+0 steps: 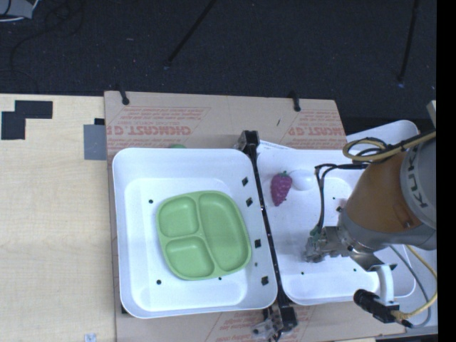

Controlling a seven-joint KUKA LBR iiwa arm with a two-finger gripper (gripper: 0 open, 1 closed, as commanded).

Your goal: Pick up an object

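The hand [318, 246], a small grey metal piece at the end of the grey arm with its broad orange band [381, 194], sits low inside the right shallow white plastic bin [303, 291], near the bin's middle. Whether it is wide, narrow or gripping cannot be told from this slanted view, as it is small and blurred. A small purple bunch of toy grapes with a green stem [280, 187] lies on the floor of the same bin, toward the far left corner, apart from the hand. In the left shallow white bin [135, 262] rests a light green plastic plate with three compartments [203, 234], roughly centred. Both bins stand side by side on brown printed cardboard [214, 120] on the pale wooden worktop [50, 226].
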